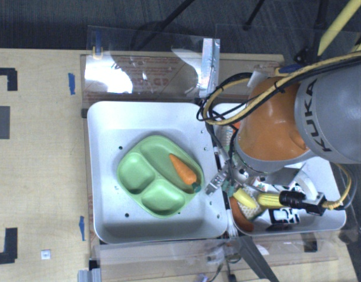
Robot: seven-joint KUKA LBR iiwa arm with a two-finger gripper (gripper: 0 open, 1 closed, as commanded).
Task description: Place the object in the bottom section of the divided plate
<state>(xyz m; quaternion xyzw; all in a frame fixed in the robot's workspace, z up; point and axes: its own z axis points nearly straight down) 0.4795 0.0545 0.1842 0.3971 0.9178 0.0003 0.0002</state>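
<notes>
A green divided plate (157, 175) lies in the left white bin (110, 157). An orange carrot (184, 168) with a green tip rests in the plate's upper right section, while the bottom section (162, 197) is bare. My gripper (227, 185) hangs low over the wall between the two bins, just right of the plate's edge. Its grey arm with the orange band (268, 128) covers much of the right bin. Directly below the gripper lies a yellow corn-like piece (246, 200) in the right bin.
The right bin (321, 216) also holds a reddish-brown item (242, 217) and a black-and-white object (286, 215). Yellow and black cables (227, 98) loop off the arm above the divider. A clear plastic sheet (151, 69) stands behind the left bin.
</notes>
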